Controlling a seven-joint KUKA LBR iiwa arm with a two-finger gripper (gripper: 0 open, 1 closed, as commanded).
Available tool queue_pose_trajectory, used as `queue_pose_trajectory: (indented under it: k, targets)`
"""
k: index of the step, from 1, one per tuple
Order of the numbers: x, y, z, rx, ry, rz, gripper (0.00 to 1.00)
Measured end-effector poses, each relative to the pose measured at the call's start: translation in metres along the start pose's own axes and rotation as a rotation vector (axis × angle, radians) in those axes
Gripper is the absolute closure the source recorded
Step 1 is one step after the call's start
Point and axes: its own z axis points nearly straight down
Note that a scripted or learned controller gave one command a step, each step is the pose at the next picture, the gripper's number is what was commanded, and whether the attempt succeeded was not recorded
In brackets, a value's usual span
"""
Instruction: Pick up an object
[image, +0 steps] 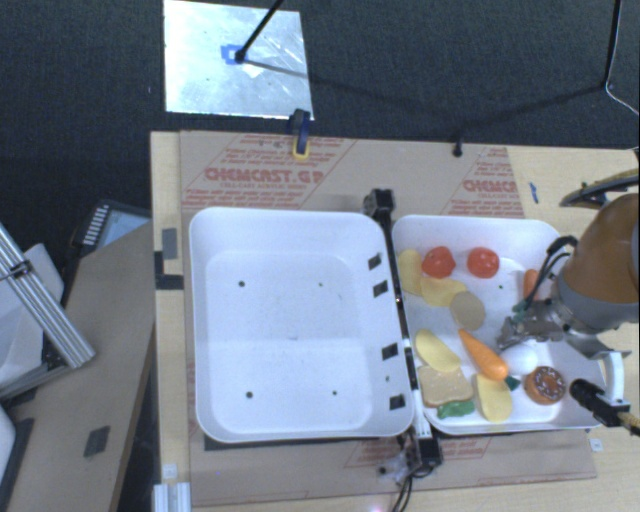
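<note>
right bin (545, 232) holds toy food (482, 357), two tomatoes (439, 263).

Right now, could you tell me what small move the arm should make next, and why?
Probably lower the tool a little onto the carrot. It sits over the right bin, just right of the carrot's upper end, with nothing visibly held.

Dark carpet floor (80, 100); shiny metal sheet (237, 58).
</note>
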Motion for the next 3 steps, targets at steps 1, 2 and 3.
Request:
queue_pose_trajectory:
  k: [1,2,3]
  targets:
    - [-0.018,0.034,-0.002,-0.007,-0.003,-0.004,1.00]
    - [0.040,0.068,-0.001,-0.006,0.001,-0.009,1.00]
    - [0.050,0.035,-0.018,0.000,0.000,0.000,1.00]
